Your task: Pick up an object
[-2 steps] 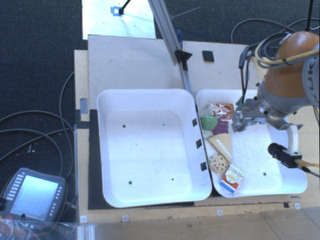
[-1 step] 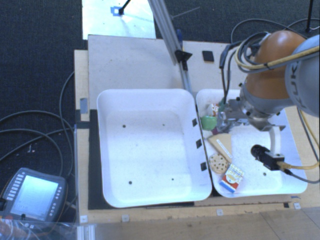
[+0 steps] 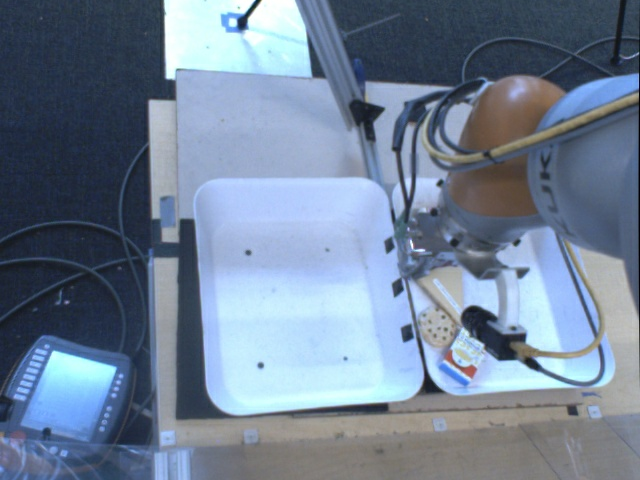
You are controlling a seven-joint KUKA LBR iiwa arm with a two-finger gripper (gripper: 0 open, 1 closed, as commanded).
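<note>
Floor: dark carpet all round, with loose black cables trailing at the left and a teach pendant [image 3: 65, 388] lying at the bottom left corner, its screen lit
Worktop: pale board [image 3: 265, 118] set on a wooden base, carrying both bins side by side
Left bin: shallow white tray [image 3: 215, 268] with just a few small dark specks on its floor
Divide: the two bins' rims meet about where a slanted metal pole [image 3: 335, 48] comes down from the top
Right bin: white tray [image 3: 590, 368], mostly covered by the arm; near its front edge lie a round tan cookie-like disc [image 3: 434, 324], a thin pale stick [image 3: 440, 293] just above it, and a small packet with red and blue print [image 3: 463, 358] just beside the disc
Arm: grey body with an orange band [image 3: 505, 133] reaching in from the right, wrist hanging over the right bin above those things, cables looped round it
Jaws: tucked beneath the wrist [image 3: 470, 258] from where I stand, so I cannot tell whether they are spread or closed, nor whether anything sits between them
Progress: as I judge it, no pick is shown yet; the things look to be lying on the bin floor, so the grasp and the lift are left to do
</note>
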